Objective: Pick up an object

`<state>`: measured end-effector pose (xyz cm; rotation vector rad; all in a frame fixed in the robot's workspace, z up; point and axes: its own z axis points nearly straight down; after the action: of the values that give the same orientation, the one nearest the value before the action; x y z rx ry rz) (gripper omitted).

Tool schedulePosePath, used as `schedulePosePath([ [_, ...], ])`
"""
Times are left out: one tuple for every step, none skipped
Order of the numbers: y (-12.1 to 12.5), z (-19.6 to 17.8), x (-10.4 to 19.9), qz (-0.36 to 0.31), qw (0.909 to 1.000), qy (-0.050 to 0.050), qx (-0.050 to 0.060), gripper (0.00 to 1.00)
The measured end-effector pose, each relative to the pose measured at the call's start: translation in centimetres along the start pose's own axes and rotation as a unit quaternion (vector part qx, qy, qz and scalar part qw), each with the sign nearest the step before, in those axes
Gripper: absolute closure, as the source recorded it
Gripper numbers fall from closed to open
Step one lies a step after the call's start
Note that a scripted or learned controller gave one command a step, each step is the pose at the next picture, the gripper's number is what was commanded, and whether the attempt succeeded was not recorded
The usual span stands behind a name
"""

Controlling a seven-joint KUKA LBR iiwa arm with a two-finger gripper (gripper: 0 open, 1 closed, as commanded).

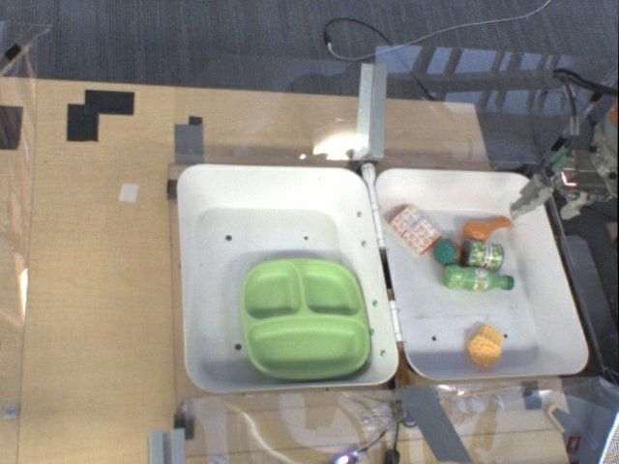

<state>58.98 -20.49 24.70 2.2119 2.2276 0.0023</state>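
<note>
The right bin (551, 341) holds several small objects. A pink patterned box (415, 230) lies at its upper left. A teal round piece (445, 252), an orange carrot-like toy (485, 228) and a small green can (484, 254) cluster in the middle. Just below them lies a green bottle (477, 279) on its side. A yellow-orange lump (486, 346) sits alone near the front. My gripper (534, 193) hangs over the bin's upper right corner, to the right of the orange toy and apart from it, with nothing seen in it.
The left bin (208, 259) carries a green divided plate (305, 317) in its front half. A metal post (371, 114) stands behind the seam between the bins. The arm's wrist and cables (590, 162) crowd the right edge.
</note>
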Motion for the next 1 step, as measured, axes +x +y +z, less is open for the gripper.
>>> schedulePosePath([
  [-1.21,8.55,0.04,0.010,0.9999,0.000,0.001,0.00],
])
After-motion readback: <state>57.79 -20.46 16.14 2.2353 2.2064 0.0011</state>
